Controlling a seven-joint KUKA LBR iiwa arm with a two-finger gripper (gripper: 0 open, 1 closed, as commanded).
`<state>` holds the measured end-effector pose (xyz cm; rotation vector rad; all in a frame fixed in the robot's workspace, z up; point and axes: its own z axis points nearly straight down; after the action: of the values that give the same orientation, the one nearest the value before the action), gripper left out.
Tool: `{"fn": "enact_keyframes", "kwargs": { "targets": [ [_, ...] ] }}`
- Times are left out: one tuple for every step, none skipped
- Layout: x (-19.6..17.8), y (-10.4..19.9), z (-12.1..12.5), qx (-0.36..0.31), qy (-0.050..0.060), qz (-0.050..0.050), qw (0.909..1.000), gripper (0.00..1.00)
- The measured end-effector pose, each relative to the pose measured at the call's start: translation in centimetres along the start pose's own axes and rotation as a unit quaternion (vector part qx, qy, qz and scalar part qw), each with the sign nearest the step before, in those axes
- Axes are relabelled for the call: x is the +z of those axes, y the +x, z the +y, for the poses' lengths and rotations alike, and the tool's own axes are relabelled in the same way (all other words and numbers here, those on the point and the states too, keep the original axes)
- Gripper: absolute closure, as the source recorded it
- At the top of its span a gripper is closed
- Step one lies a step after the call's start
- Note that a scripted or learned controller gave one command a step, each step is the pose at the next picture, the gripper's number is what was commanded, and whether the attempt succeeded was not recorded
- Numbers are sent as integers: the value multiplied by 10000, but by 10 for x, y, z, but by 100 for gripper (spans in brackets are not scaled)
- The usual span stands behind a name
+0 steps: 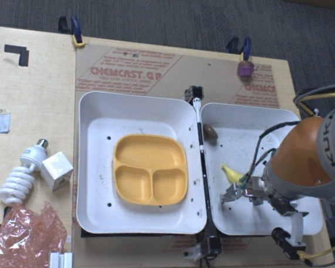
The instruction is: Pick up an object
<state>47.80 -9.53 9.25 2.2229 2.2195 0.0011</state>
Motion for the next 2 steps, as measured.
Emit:
{"fn": "enact_keyframes", "kwargs": {
  "targets": [
    [-10, 0, 1, 6, -14, -1, 10000, 100],
    [-100, 63, 62, -18, -1, -5, 10000, 100]
  ]
}}
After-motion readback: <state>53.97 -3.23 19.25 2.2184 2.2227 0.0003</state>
